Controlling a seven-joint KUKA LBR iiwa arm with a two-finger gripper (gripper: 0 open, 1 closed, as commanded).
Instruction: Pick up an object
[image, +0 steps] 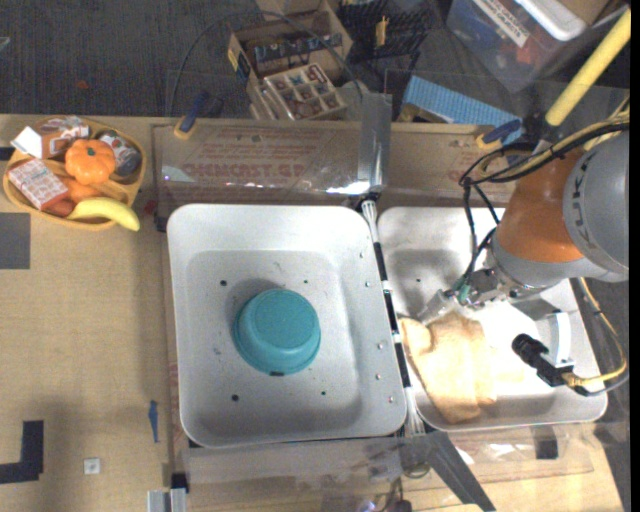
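A teal bowl (279, 331) lies upside down in the middle of the left bin (200, 240). A tan, crumpled cloth (452, 365) lies along the near left side of the right bin (420, 235). The arm comes in from the right, grey with its orange band (540, 220). Its gripper (447, 303) is low in the right bin, right at the cloth's upper edge. The fingertips blend with the cloth and the bin floor, so contact with the cloth is unclear.
A black-and-white fitting with cables (545, 355) hangs off the arm over the right bin's near right part. A yellow plate of toy food (75, 175) sits at the bench's far left. Boxes and a crate stand beyond the bins.
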